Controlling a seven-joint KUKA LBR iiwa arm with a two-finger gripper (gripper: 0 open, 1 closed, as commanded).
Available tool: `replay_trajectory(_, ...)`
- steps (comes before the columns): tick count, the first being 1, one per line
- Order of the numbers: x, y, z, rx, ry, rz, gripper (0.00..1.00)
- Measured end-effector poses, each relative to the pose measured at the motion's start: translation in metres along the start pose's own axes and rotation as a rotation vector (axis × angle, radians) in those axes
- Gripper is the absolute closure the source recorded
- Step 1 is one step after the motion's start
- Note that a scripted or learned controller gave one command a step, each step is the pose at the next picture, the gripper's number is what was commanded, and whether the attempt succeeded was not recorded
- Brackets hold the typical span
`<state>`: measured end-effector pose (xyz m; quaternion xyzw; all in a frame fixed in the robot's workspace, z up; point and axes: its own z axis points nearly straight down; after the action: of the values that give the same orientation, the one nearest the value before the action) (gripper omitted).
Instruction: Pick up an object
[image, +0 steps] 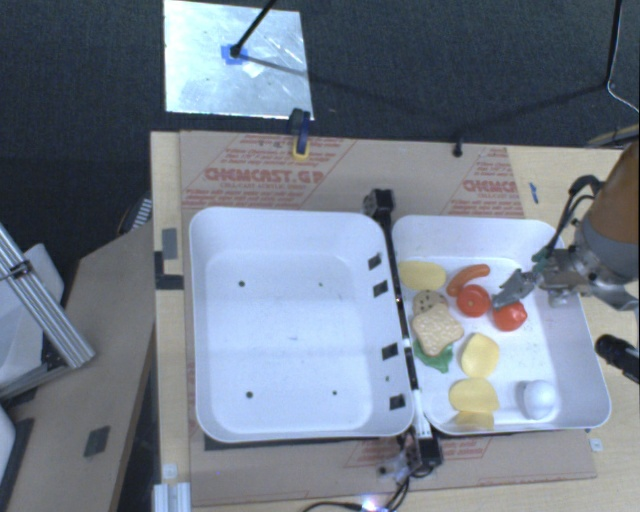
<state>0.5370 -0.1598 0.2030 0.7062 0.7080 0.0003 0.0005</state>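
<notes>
The right bin (575, 330) holds several toy foods. An orange-red sausage (468, 277) lies beside a yellow piece (422, 275). Below them are two red tomato-like pieces (473, 300) (510, 317). A tan slice of bread (437, 326) rests on a green leaf (437, 359). Toward the front are two more yellow pieces (479, 355) (472, 397) and a white egg (538, 399). My gripper (512, 288) reaches in from the right, low over the bin, between the two red pieces and just above the right-hand one. Nothing shows as held.
The left bin (290, 320) sits against the right bin, joined by a black-clipped divider (400, 330). Both rest on a cardboard sheet (270, 165). A silver plate (238, 60) lies at the back. A metal frame (35, 310) stands at the left.
</notes>
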Motion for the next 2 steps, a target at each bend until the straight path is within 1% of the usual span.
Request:
replay_trajectory(1,0.031,0.041,0.122,-0.004,0.000,-0.005,0.00)
replay_trajectory(2,0.060,0.081,0.115,-0.013,-0.015,0.007,0.00)
